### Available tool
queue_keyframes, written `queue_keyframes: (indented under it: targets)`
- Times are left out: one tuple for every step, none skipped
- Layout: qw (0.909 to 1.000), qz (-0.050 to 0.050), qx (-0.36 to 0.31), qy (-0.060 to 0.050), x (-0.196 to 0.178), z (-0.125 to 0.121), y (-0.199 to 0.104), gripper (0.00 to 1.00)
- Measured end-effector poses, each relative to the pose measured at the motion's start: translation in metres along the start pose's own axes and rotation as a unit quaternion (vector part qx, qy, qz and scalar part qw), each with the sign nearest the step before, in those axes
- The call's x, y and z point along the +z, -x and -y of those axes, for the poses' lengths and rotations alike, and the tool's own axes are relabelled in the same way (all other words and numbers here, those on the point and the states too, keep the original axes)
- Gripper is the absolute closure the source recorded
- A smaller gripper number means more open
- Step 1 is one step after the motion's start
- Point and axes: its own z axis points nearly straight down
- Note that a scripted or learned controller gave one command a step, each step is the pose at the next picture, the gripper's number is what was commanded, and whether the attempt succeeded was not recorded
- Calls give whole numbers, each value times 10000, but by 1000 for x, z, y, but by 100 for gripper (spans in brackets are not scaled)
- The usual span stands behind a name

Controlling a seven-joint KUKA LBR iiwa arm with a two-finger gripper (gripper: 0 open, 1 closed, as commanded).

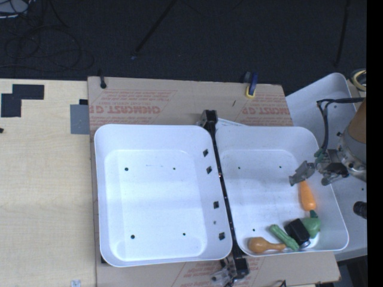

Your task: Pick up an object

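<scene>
- The objects to choose from lie in the right bin (272, 137), clustered at its near right corner: an orange carrot-like piece (307, 197), a black block (297, 230), a green piece (283, 236) and an orange pear-shaped piece (263, 244)
- None of them is lifted; each rests on the bin floor, so the pick is not yet done
- The gripper (312, 171) sits just above the carrot-like piece, near the bin's right wall, with nothing visible between its fingers
- Whether its fingers are spread or closed I cannot tell; the tool is small and cluttered
- The left bin (108, 137) sits beside it
- The arm is cut off at the right edge
</scene>
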Motion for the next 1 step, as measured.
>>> queue_keyframes:
  targets:
    - [9999, 45, 12, 116, -185, 56, 3, 0]
